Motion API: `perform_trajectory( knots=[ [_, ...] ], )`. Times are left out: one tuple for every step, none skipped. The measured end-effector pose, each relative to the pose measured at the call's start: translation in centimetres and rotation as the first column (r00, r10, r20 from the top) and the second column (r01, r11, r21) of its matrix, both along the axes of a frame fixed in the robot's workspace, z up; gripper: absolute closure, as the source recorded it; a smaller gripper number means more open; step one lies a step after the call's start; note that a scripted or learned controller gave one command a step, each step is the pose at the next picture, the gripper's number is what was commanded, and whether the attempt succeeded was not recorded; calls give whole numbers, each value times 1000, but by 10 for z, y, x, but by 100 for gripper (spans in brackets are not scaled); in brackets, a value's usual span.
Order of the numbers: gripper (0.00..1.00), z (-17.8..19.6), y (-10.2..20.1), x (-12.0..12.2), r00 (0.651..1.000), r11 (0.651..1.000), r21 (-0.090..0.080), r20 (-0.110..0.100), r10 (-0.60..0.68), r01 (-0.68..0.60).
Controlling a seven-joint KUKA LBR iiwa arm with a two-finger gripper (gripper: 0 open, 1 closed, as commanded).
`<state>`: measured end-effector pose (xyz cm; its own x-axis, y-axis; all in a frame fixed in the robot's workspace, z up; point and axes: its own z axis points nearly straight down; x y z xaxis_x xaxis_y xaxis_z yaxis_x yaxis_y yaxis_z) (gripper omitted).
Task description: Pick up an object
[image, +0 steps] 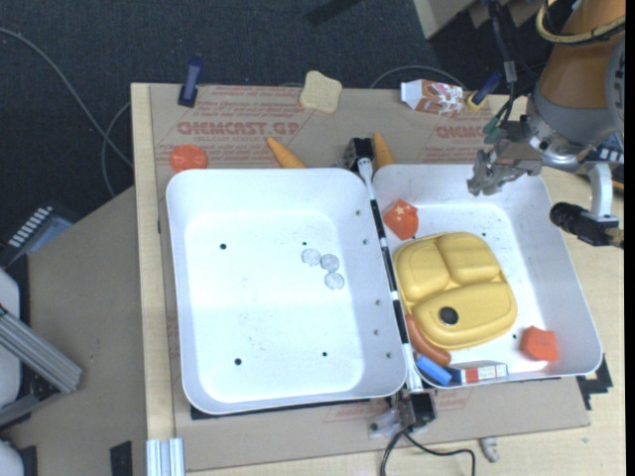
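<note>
Looking down, we see the gripper (488,178) at upper right above the right bin (568,296), fingers' state unclear, yellow lid (456,286) below.

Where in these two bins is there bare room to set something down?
The left bin is mostly bare; three small clear discs sit right of its centre. The right bin is crowded: a big yellow object fills its middle, orange pieces sit at and. Bare floor lies along its far edge below the tool.
</note>
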<state>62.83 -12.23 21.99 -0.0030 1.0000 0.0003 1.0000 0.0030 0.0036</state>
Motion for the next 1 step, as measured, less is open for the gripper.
perform_trajectory(
  knots=[
    [0, 0, -2, 0, 1000, 1000, -2, -1, -2, 2]
  ],
)
